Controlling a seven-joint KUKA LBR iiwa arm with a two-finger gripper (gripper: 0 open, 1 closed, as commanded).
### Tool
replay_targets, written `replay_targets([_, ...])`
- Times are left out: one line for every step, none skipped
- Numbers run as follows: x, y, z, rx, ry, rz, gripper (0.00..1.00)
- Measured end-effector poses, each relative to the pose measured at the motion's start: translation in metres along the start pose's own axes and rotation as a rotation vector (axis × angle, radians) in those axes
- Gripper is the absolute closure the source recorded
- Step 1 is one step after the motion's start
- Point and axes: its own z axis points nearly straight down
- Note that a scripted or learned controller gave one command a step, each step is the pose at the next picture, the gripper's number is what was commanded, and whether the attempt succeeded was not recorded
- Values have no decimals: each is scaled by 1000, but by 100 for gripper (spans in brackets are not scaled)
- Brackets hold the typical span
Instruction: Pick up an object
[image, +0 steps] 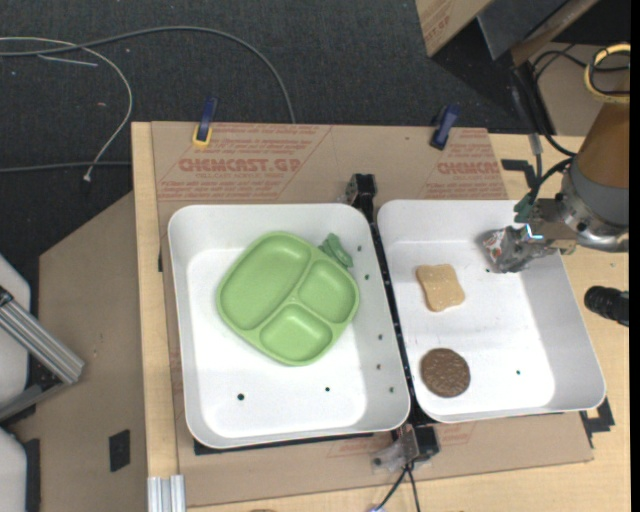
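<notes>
The right bin (560, 330) holds a tan bread-shaped piece (440, 287) near its middle left and a round brown patty (444, 371) toward its front. My gripper (503, 250) hangs low over the back right part of this bin, to the right of the tan piece and apart from it. Nothing shows between its fingers. In the left bin (200, 300) lies a green divided plate (288, 297), with a small dark green item (337, 250) at its back right edge.
The two bins sit side by side on a cardboard-covered board (150, 200), held by blue clamps (206, 118) at the back. Black mounts stand between the bins at back and front. Cables lie on the dark floor behind.
</notes>
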Motion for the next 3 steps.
replay_targets([54, -7, 16, 11, 5, -4, 100])
replay_targets([109, 0, 24, 11, 5, -5, 100])
replay_targets([165, -16, 31, 12, 5, -5, 100])
